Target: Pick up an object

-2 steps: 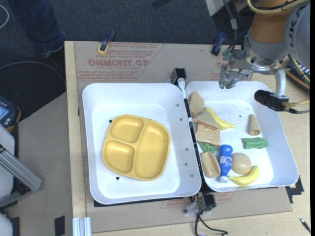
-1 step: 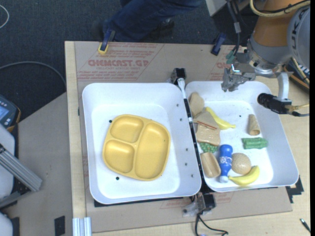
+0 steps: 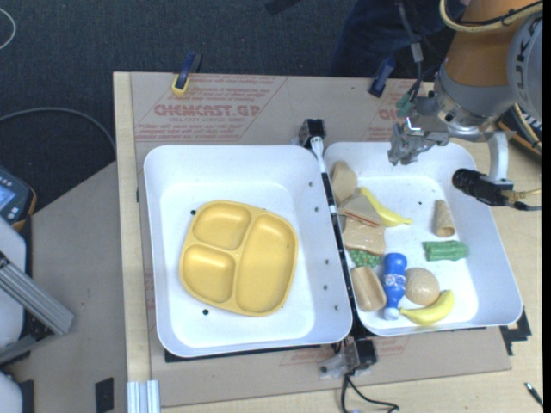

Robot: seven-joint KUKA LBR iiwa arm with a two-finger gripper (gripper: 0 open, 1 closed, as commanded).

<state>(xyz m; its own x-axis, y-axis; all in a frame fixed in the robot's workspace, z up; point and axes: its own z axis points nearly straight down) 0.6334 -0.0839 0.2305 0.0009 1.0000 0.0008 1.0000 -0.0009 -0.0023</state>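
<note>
1. Fingers first: we couldn't tell if they were open or closed, since the gripper (image 3: 405, 151) was just a dark cluster seen from above. We saw nothing between them.
2. The gripper hung over the far rim of the right bin (image 3: 504, 269), at its back edge, with the grey arm and orange band (image 3: 486, 33) coming in from the upper right.
3. All the pickable stuff sat in that right bin. Along its left side we had a tan potato-ish piece (image 3: 343, 179), a sandwich wedge (image 3: 362, 211) and a yellow banana (image 3: 385, 209) just beside it.
4. Nearer the front: a bread roll (image 3: 368, 287), a blue-and-white bottle (image 3: 393, 280) lying touching it, a round tan ball (image 3: 421, 285), and a second banana (image 3: 429, 310) at the front edge.
5. Toward the right side we spotted a green piece (image 3: 445, 249) and a tan cone shape (image 3: 442, 218), well apart from the gripper.
6. The left bin (image 3: 164, 231) held a yellow divided plate (image 3: 238, 256), sitting flat in the middle.
</note>
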